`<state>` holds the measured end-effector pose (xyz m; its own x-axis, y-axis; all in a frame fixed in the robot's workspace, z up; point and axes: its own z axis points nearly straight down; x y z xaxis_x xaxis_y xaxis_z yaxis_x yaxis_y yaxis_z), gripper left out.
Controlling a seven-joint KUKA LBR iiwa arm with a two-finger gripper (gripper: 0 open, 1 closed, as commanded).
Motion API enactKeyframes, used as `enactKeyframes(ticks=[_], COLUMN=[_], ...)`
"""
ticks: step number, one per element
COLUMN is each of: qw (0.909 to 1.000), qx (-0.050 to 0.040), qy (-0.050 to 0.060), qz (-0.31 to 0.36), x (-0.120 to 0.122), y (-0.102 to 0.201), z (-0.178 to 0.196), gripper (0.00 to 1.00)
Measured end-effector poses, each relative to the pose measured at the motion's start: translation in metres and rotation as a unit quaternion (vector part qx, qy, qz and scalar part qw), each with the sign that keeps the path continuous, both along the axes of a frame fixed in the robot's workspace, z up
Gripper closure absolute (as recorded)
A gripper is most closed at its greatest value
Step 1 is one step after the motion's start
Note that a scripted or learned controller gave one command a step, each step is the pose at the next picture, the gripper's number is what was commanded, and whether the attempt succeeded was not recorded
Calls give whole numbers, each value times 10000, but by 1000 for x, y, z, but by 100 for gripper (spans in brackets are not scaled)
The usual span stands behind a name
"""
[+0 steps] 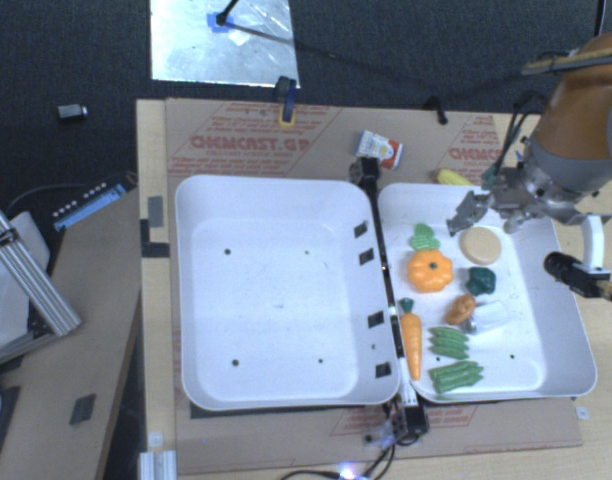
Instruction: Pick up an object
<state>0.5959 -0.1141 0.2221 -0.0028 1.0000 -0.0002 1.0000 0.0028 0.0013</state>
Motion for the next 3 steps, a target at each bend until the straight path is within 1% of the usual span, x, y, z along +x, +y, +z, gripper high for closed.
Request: enactKeyframes(ticks=[1, 2, 3], qw=[10000, 10000, 10000], qx=[-4, -15, -26], qy=[-83, -94, -65], qz=[9, 27, 13], x=[-10, 57, 4], y=[-11, -27, 16], z=[-117, -131, -132], gripper=[0, 0, 0])
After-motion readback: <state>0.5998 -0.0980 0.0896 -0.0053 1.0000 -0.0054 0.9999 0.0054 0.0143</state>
